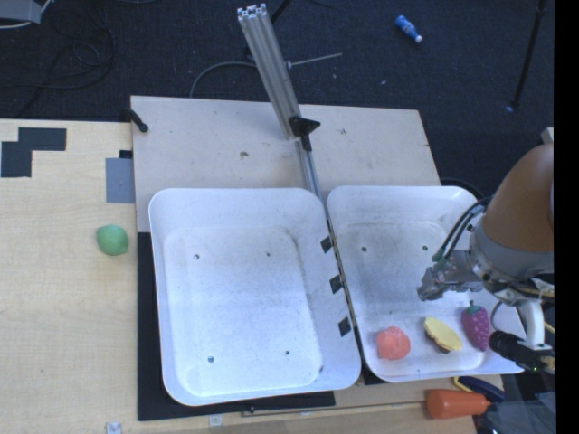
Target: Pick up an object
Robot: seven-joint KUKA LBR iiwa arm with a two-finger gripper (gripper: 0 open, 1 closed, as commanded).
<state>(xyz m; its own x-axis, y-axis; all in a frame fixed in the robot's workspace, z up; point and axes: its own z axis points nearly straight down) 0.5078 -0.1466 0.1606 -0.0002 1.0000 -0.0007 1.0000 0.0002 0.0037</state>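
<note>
Three small things lie along the near edge of my right-hand bin [398,208]: a salmon-pink ball [393,343], a yellow piece [443,334] and a purple piece [475,323], set in a row from left to right. My tool [441,285] hangs over the same bin, on the far side of that row, and the yellow piece lies closest to it, just toward the near rim and a touch to the right. The pink ball sits further off, down and to the left; the purple piece is near on the right, partly crowded by my own wrist and cables. I judge the yellow piece the likeliest target, its long axis running slantwise from upper left to lower right, so a short move toward the near rim would bring me over it. Nothing sits between my fingers that I can see, and whether the tool is spread or closed I cannot tell from this angle. The left-hand bin [237,208] lies well apart.
</note>
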